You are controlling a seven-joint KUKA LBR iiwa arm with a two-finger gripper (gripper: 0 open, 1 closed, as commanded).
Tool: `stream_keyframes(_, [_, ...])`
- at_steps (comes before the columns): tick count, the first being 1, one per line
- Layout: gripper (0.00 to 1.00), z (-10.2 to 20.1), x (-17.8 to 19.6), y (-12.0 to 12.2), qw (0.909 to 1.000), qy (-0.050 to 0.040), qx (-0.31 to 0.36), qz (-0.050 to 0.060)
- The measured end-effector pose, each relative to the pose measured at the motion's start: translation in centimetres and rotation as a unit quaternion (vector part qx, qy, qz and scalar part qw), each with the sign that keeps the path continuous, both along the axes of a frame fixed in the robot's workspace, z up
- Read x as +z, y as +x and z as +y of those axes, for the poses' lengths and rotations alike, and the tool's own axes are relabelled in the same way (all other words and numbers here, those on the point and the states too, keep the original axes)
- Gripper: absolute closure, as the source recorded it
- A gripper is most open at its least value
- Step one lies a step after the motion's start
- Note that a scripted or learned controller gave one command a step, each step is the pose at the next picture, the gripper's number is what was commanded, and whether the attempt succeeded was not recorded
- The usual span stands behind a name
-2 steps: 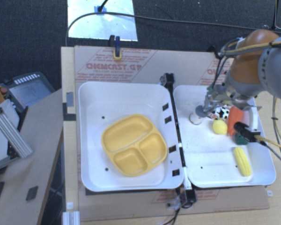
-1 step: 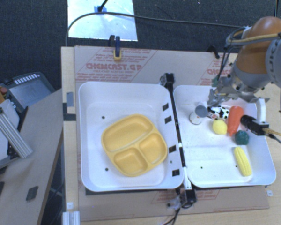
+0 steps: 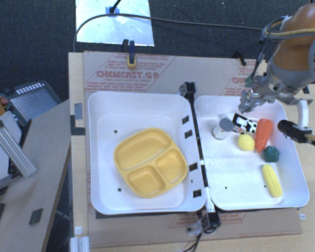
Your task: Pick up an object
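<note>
The right bin (image 3: 236,193) holds several small objects. A black-and-white patterned piece (image 3: 245,124) lies near its back, with a grey and white piece (image 3: 222,127) to its left. A yellow ball (image 3: 246,142), an orange carrot (image 3: 263,134), a dark green lump (image 3: 271,153) and a yellow corn cob (image 3: 272,180) lie further forward and to the right. My gripper (image 3: 248,103) hangs over the bin's back part, just above and behind the patterned piece. I see nothing between its fingers.
The left bin (image 3: 105,114) holds a yellow divided tray (image 3: 149,161). A black divider with clips (image 3: 195,146) runs between the bins. A yellow clamp (image 3: 131,54) stands at the bench's back edge. Grey equipment (image 3: 21,119) sits at the left.
</note>
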State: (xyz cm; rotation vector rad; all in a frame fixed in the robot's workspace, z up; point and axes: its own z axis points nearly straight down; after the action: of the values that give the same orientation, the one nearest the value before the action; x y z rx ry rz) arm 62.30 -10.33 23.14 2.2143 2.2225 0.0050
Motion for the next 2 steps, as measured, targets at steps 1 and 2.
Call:
stream_keyframes(1, [1.00,4.6,-0.9,-1.0,1.0000,0.0008,0.002,0.002])
stream_keyframes(2, [1.00,10.3,-1.4,-1.0,1.0000,0.0016,0.003,0.002])
